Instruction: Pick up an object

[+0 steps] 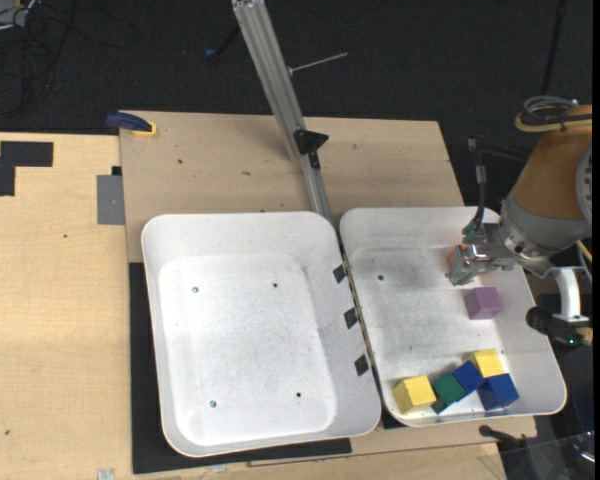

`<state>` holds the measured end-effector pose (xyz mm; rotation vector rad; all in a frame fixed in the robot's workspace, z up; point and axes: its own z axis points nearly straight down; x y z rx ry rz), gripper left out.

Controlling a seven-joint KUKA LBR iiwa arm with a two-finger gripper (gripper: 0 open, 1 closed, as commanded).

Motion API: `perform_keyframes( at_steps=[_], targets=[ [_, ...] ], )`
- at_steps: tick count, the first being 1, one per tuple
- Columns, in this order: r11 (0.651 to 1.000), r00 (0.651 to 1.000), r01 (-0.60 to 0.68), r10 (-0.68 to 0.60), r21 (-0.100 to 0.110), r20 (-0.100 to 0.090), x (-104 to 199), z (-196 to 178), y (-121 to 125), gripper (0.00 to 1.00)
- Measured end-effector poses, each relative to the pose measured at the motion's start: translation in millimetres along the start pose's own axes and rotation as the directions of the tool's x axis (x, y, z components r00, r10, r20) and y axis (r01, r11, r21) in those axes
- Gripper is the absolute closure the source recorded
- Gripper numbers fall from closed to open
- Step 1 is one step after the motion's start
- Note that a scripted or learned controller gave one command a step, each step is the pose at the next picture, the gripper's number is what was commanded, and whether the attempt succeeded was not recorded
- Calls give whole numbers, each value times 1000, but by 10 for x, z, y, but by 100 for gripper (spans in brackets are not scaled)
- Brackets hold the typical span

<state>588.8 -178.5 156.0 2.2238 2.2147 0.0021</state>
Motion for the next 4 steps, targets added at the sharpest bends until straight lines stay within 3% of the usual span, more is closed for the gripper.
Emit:
perform_keyframes(
  at_steps=[2, 4],
  targets=[
    [1000, 1000, 5, -5, -2, 0, -15, -1078, -19, 100],
    [1000, 1000, 8, -8, 7, -4, 903, -1113, -277, 100]
  ],
)
